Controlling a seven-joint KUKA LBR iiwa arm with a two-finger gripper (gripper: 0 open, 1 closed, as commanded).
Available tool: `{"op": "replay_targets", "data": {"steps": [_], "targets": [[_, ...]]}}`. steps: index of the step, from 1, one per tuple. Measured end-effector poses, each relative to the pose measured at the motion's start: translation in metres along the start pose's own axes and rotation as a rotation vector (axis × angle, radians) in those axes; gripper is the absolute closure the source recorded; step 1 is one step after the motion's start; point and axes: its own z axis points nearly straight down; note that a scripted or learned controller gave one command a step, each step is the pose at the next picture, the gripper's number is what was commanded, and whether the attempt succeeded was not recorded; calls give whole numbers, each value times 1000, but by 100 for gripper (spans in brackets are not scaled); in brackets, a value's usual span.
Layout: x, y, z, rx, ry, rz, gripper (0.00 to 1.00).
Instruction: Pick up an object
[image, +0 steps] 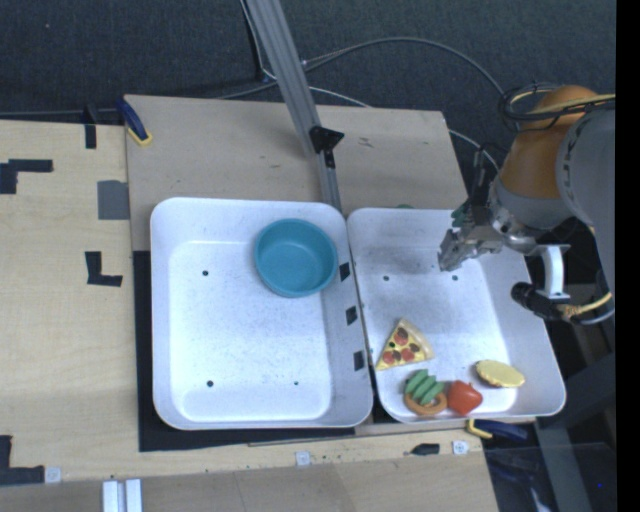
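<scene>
Glossy toy food (438, 392) lay at five o'clock in the smooth right bin (520, 335); the gripper (450, 256) hovered nearby, fingers nearly closed, empty.

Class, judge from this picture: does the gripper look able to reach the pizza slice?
Probably yes. The gripper hangs over the right bin where the pizza slice lies, with bare floor between them.

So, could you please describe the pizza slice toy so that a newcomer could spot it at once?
Start at the right-hand shallow white bin, the one the arm reaches over. Along its left wall, toward the near end, lies the triangular yellow pizza slice toy. Its red spots and wedge shape set it apart from the rounder toys clustered nearer the front edge.
</scene>
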Motion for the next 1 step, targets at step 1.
{"op": "replay_targets", "data": {"steps": [1], "targets": [[0,3,-42,1,0,0,100]]}}
